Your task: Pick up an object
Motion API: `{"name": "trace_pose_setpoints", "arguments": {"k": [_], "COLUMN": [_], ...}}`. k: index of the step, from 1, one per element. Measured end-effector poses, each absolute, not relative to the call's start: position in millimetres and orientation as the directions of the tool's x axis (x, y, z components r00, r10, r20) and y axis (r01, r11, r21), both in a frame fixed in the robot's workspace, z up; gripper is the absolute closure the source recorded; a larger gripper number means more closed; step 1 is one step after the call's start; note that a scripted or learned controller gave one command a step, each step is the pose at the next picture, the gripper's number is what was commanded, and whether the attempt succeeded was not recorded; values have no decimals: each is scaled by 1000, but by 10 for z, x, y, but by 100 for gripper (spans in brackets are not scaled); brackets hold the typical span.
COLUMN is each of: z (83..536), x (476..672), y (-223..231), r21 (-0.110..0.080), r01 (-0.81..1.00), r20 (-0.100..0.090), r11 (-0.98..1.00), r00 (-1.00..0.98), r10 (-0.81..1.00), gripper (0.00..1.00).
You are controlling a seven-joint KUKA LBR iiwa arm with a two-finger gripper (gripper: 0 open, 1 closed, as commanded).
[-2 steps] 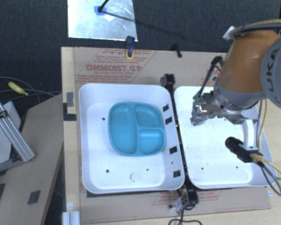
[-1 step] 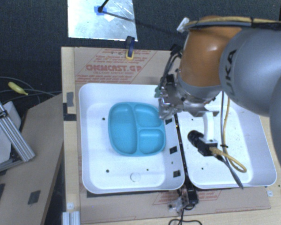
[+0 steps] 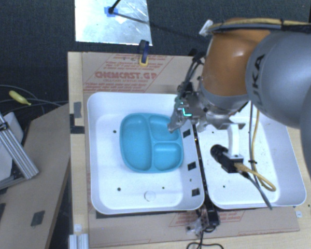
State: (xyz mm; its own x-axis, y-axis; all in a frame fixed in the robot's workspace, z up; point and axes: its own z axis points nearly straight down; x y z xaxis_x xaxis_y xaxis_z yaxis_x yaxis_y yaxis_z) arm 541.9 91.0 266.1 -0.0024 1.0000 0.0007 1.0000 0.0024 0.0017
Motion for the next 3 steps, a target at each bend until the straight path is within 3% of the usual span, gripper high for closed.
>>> {"name": "trace_pose_setpoints", "arguments": {"k": [1,2,3], "z": [4009,2826,4385], "x": [5641,5643,5211], "y": [542,1295,1079], "r21": [19,-7,17], "r01": [1000,1000,1000], "r20": [1,1,5], "r11": [-1,10,4], "r00": [1,-10,-4], "r10": [1000,1000,1000], "gripper": [0,0,0]}}
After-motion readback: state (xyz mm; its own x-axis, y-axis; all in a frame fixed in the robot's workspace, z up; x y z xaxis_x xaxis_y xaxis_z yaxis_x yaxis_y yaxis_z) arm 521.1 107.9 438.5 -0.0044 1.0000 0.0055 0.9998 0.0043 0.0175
